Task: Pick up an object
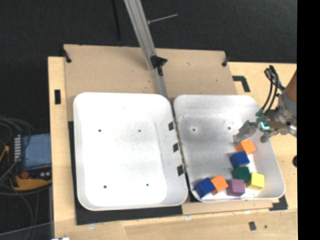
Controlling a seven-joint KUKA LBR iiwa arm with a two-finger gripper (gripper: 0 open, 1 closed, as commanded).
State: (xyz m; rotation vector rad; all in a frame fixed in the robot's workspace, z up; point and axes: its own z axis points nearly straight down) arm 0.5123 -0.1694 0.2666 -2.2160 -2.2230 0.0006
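Blocks sit crowded in the near right corner of the right bin [200, 114], and that crowding is my main worry. I see the pincer [248, 132] low over that bin's right side, just above the upper orange block [246, 145]; whether its tips are spread or pressed together I cannot tell from this slanted view, and I see nothing between them. If I bring it down here, a tip could land on top of the orange block rather than beside it, or nudge it against the blue block [239, 159] touching it below. The bin wall is close on the right too, so a wide approach might catch the rim.

Further down that bin I count a green block [242, 173], a yellow block [257, 180], a purple block [236, 187], a second orange block [219, 183] and a second blue block [204, 187], all packed near one another. The left bin [125, 149] on the worktop [57, 84] shows bare white floor.
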